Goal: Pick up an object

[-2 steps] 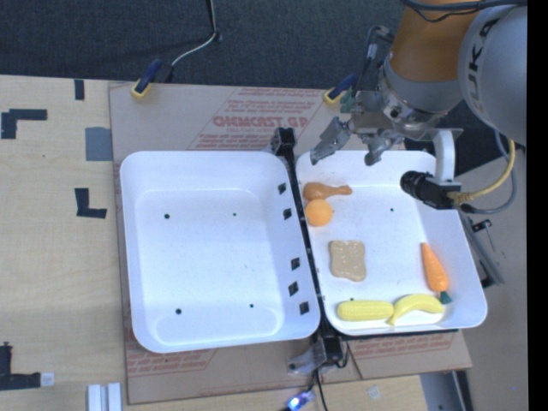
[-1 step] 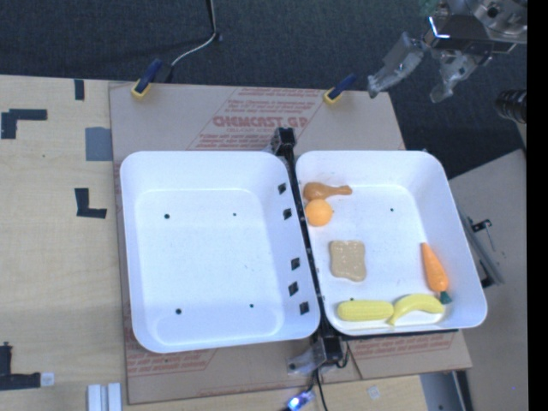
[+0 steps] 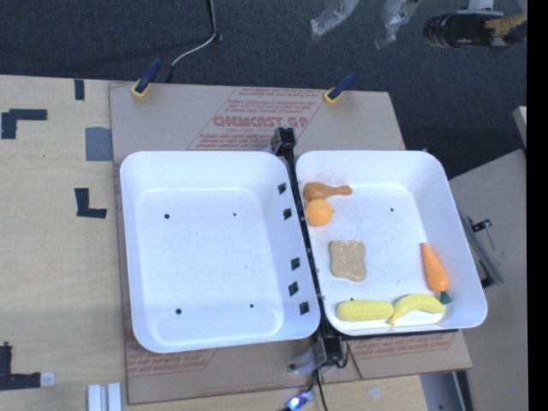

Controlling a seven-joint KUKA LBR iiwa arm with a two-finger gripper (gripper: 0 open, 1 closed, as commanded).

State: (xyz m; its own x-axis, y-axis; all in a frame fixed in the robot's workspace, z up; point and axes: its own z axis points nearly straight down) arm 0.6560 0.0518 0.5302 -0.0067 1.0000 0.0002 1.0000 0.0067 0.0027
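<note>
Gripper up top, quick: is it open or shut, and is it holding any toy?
Gripper: open, fingers spread, holding nothing, high above the right bin.

One fixed cam, overhead, slanted down, both bins (image 3: 128, 178) in frame.

White bins (image 3: 137, 229) — orange carrot (image 3: 434, 268), yellow corn (image 3: 363, 311), yellow banana (image 3: 417, 306), tan toast (image 3: 348, 260).

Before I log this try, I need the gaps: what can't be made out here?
- End effector, camera view: blurred and cut off by the top edge.
- Toast: too small for surface detail.
- Corn and banana: too small to tell whether they touch.
- Drumstick and orange ball: contact unclear.
</note>
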